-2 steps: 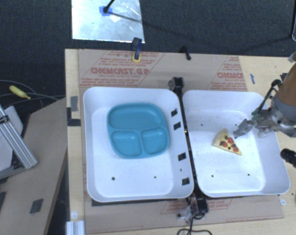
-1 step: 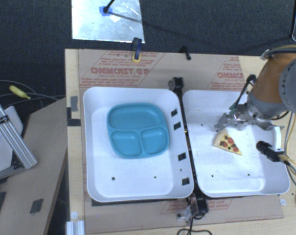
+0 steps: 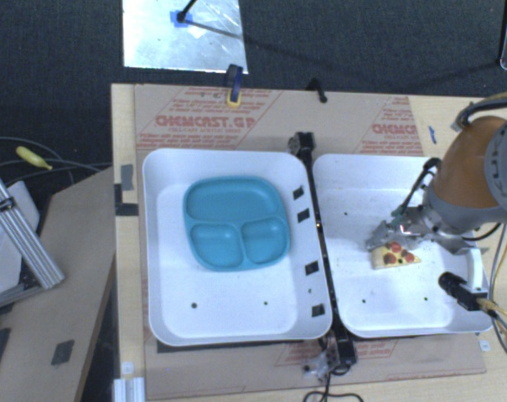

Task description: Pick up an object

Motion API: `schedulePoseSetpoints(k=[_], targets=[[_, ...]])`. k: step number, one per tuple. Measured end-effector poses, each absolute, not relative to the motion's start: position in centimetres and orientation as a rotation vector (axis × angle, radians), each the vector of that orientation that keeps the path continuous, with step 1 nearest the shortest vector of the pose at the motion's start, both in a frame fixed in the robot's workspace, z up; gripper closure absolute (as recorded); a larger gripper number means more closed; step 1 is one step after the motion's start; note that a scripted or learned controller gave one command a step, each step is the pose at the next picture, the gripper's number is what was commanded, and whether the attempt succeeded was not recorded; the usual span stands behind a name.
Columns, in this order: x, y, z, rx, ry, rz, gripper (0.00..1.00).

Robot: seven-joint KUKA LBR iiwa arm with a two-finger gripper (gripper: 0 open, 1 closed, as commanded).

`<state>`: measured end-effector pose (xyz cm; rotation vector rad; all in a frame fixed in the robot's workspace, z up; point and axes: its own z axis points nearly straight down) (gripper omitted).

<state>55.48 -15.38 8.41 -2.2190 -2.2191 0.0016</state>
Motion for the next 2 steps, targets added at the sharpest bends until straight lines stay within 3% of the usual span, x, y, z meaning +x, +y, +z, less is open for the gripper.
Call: schedulePoseSetpoints(k=[1,2], targets=[[55.9,-15.5,9.6,-2.223,-2.228,-0.005,1.0],[60.8,-21.0,14.4,-2.229,-2.229,-0.005,1.0]])
